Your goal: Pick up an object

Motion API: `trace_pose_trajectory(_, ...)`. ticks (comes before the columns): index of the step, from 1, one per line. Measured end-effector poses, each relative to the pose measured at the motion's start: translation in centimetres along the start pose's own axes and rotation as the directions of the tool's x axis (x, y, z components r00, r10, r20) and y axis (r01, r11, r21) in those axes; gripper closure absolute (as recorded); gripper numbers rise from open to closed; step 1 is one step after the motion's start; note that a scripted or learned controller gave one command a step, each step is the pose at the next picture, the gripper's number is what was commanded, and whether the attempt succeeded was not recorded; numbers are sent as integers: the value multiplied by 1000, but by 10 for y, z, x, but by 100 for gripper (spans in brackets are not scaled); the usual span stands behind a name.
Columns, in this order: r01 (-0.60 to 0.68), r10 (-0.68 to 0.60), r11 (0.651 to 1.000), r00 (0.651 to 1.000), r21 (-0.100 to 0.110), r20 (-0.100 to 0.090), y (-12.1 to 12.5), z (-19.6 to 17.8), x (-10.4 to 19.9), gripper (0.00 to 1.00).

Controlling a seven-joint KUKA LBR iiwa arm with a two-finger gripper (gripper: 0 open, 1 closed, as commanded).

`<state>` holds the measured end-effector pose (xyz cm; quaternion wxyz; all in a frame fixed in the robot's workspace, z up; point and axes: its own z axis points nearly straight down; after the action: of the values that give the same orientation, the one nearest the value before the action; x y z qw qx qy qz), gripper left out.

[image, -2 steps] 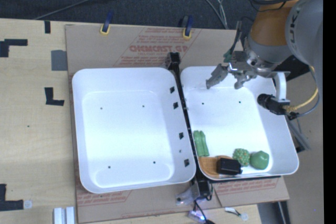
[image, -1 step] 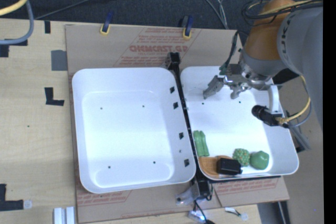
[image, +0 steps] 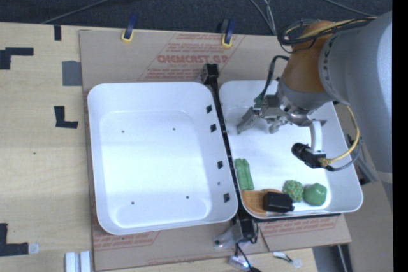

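We see the grey arm [image: 357, 67] reach in from the right over the right bin [image: 338, 204], its gripper [image: 260, 119] low near the bin's upper left; the fingers look spread, with nothing between them. Near the front edge lie a green strip [image: 243, 174], a bumpy green ball [image: 293, 189], a smooth green piece [image: 315, 193] and a black block [image: 277, 202] on a tan dish [image: 252, 200]. Both bins sit on cardboard [image: 185, 57] over the wooden table [image: 32, 156].

bins [image: 153, 105]: glossy white plastic | bench [image: 38, 156]: matt pale wood | claw [image: 261, 121]: grey metal
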<state>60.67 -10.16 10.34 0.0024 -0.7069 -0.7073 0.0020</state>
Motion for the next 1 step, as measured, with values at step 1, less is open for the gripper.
trace_pose_trajectory(1,0,0,1000,1000,-5,1,0,15,0,0)
